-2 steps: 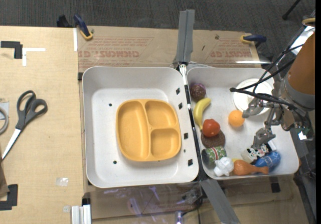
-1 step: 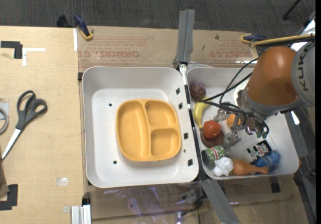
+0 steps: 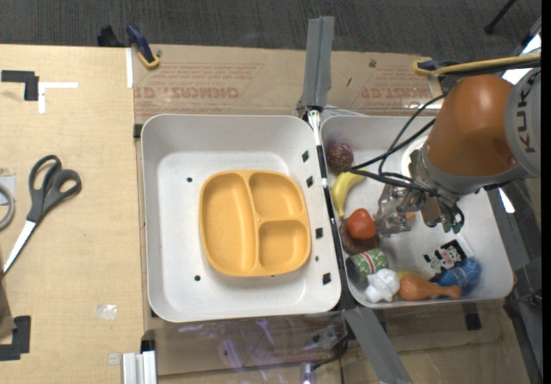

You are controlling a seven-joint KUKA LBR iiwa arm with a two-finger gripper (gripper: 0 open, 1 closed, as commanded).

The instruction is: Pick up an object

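Two bins: left bin holds a yellow divided plate; right bin holds the toys.
Claw: low in right bin; grip state cannot be told.
Banana: long axis near vertical, curved, left of claw.
Red toy: just beside claw.
Blocking: purple ball above banana; green-white toy, orange toy, blue toy below.
Worktop: scissors far left.

The arm is cut off at the right edge. It hides part of the right bin. The gripper fingers are too blurred to read.
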